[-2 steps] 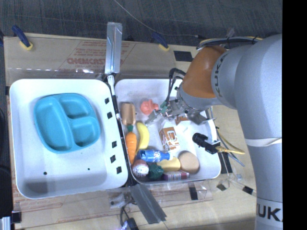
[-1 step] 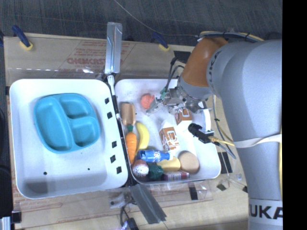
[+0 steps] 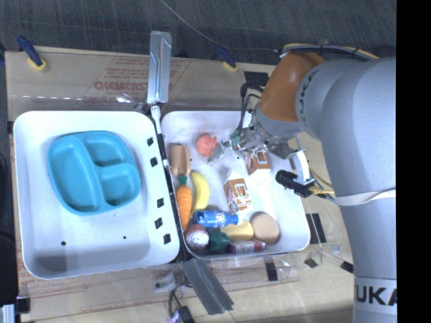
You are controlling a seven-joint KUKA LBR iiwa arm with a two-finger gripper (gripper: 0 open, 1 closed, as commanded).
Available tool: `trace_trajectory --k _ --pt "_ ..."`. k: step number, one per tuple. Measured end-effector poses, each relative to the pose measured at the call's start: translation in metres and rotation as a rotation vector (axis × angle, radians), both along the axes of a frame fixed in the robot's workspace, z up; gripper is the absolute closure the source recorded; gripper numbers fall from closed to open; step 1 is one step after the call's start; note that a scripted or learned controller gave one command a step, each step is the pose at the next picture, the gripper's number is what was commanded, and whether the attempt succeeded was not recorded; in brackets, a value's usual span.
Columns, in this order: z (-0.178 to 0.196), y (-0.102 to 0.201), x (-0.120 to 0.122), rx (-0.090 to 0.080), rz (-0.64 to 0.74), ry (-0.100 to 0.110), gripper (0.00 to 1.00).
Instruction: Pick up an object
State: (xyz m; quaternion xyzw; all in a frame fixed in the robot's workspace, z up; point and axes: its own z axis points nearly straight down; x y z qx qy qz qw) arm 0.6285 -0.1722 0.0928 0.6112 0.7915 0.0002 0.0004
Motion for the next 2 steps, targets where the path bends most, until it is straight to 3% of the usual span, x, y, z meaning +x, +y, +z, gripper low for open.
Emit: trace_trajectory --k 1,2 --pt "0.004 0.054 0.03 -0.012 0.09 -0.007 0.0" --pt "0.148 0.051 -0.016 -0.004 0.116 -0.011 0.0"
